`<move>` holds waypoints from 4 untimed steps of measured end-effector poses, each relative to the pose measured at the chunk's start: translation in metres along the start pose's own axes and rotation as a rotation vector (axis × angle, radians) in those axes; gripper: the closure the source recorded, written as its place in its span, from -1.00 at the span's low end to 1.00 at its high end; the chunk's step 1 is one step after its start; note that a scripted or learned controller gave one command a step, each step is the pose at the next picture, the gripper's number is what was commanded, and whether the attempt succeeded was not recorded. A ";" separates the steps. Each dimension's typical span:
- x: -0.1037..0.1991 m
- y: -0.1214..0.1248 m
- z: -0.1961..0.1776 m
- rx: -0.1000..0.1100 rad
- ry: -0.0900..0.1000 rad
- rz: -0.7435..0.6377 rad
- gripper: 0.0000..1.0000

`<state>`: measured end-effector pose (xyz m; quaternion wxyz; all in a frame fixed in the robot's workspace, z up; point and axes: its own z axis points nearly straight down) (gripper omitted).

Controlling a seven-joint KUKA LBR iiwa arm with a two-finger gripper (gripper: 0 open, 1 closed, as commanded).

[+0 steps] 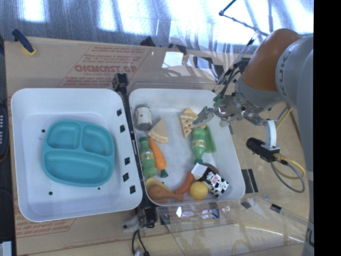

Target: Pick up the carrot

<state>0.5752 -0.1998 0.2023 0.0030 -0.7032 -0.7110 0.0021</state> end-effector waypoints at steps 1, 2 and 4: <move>0.092 -0.026 0.114 0.004 0.002 -0.009 -1.00; 0.104 -0.057 0.112 0.000 -0.002 0.127 -1.00; 0.104 -0.096 0.111 -0.011 -0.004 0.342 -1.00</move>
